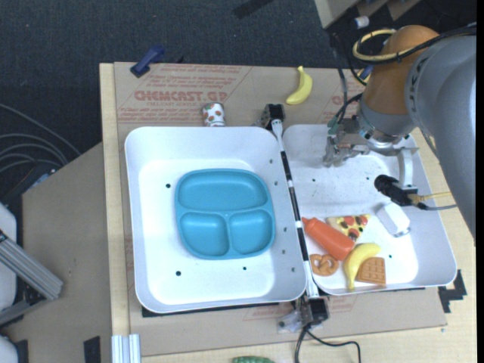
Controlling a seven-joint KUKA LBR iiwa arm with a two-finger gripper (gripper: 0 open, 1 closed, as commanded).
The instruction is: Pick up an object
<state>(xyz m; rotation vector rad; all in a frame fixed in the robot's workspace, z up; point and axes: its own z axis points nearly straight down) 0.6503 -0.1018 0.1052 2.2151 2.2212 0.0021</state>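
Observation:
My gripper (335,156) hangs over the far left part of the right bin (431,259), above bare white floor, with nothing seen under it. The toys lie at that bin's near side, well apart from the gripper: an orange-red carrot-like piece (328,235), a pizza slice (352,222), a pretzel (323,263), a yellow banana (361,257) and a brown waffle square (372,271). A small white block (393,219) lies to the right of them.
The left bin (147,203) holds a blue divided plate (224,212). On the bench behind the bins lie a second banana (300,88), a small spotted toy (214,113) and a blue piece (147,61). A black ridge (287,180) divides the bins.

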